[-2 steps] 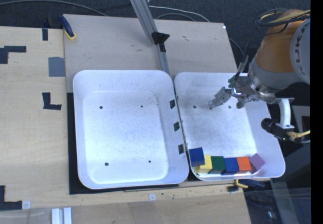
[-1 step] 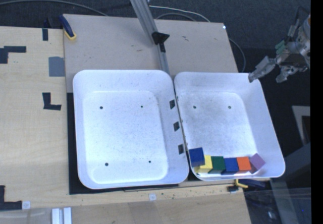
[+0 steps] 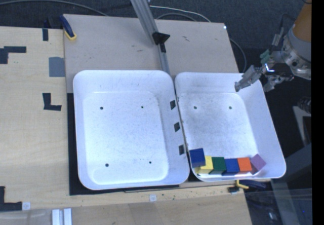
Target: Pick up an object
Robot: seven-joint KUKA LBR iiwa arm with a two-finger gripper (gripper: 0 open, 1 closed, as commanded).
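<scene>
- The gripper hangs over the right bin's rim at 2 o'clock, with nothing between its fingers; open or shut, I cannot tell.
- A row of blocks lies against that bin's near wall, at 6 o'clock: blue, yellow, green, blue, orange, purple.
- The left bin sits alongside.

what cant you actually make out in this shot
- Pincer state: in the camera view it is small and blurred at the right bin's top right corner, so open or shut is unclear.
- Arm: cut off by the view's right edge.
- Blocks: packed in a row against the right bin's near wall, overlapping; exact count and any hidden behind the blue one are unclear.
</scene>
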